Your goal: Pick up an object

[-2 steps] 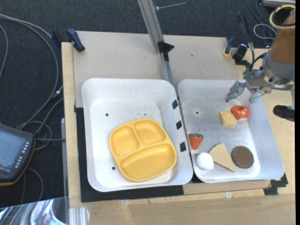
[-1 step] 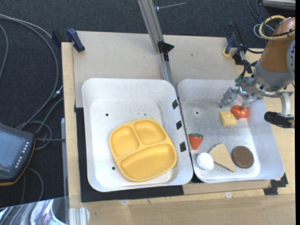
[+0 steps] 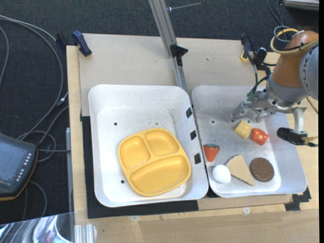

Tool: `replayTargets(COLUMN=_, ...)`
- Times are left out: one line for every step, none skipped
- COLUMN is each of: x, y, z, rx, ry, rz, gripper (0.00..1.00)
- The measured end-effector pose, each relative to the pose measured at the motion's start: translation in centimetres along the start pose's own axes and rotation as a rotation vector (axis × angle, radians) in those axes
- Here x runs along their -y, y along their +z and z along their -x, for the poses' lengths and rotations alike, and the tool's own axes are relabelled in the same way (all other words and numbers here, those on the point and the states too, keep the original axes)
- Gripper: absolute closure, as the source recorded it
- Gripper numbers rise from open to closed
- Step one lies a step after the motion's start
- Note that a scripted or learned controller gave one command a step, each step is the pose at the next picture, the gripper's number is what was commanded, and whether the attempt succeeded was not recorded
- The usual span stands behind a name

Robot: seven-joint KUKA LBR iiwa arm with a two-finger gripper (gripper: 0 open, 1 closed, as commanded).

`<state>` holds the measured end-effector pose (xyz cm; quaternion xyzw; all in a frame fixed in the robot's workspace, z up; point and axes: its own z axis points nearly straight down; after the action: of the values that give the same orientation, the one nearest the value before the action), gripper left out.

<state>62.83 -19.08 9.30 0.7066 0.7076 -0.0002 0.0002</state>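
Yellow divided plate [image 3: 153, 161] sits in left bin [image 3: 101, 105]. Right bin [image 3: 288, 178] holds yellow block [image 3: 243, 130], tomato [image 3: 259, 136], strawberry [image 3: 211, 152], egg [image 3: 221, 174], cheese wedge [image 3: 240, 169], brown cookie [image 3: 262, 169]. Gripper [image 3: 248, 113] low over right bin, just above the yellow block; finger spread can't be made out; nothing seen held.

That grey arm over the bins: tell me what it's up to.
The grey arm with the orange band reaches into the right white bin, its pincer low just above a pale yellow block and a red toy tomato. Nothing is lifted yet. A yellow divided plastic tray sits in the left white bin.
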Motion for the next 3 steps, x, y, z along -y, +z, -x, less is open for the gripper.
replayTargets(x=0.0, y=-1.2, z=0.0, rx=0.0, ry=-0.001, rz=0.002, gripper=1.0)
replayTargets(x=-0.9, y=-7.4, z=0.3, rx=0.002, ry=-0.001, rz=0.009, gripper=1.0)
replayTargets(x=-1.4, y=-14.0, z=0.4, rx=0.003, ry=-0.001, rz=0.01, gripper=1.0)
